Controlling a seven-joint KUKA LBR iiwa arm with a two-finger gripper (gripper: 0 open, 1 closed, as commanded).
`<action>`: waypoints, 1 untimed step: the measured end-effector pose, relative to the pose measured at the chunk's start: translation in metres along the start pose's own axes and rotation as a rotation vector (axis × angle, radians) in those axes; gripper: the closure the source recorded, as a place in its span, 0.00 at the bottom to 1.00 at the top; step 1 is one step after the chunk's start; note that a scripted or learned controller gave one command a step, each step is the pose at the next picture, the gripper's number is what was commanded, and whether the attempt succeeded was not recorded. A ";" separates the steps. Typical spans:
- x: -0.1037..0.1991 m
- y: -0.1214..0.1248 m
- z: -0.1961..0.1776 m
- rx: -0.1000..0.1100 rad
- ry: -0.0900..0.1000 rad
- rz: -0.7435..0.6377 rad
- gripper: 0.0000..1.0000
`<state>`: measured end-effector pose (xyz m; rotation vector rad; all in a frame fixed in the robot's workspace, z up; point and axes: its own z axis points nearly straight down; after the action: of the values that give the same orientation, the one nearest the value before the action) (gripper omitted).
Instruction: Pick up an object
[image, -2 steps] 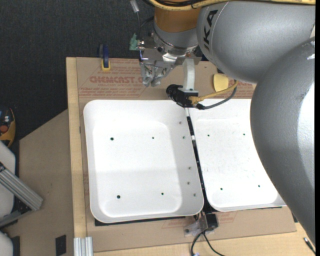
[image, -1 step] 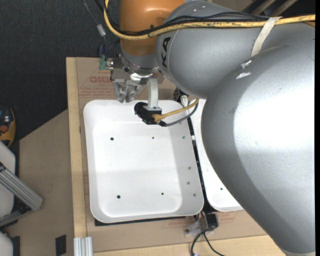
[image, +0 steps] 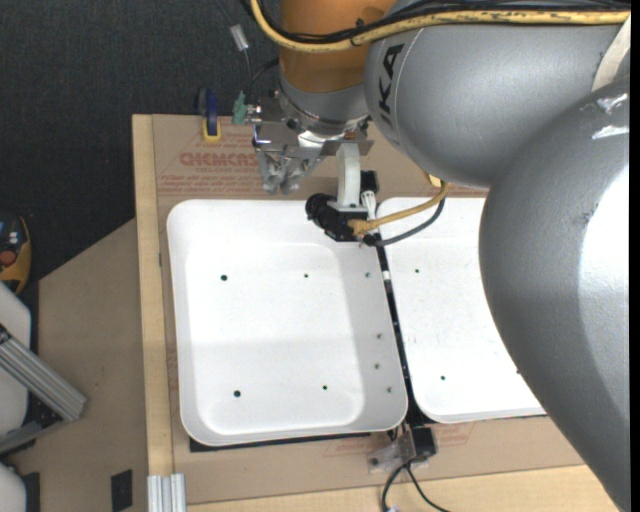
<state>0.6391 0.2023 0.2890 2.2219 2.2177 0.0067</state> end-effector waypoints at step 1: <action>-0.069 0.014 -0.063 -0.005 -0.003 0.005 1.00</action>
<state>0.6527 0.1337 0.3522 2.2236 2.2079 0.0094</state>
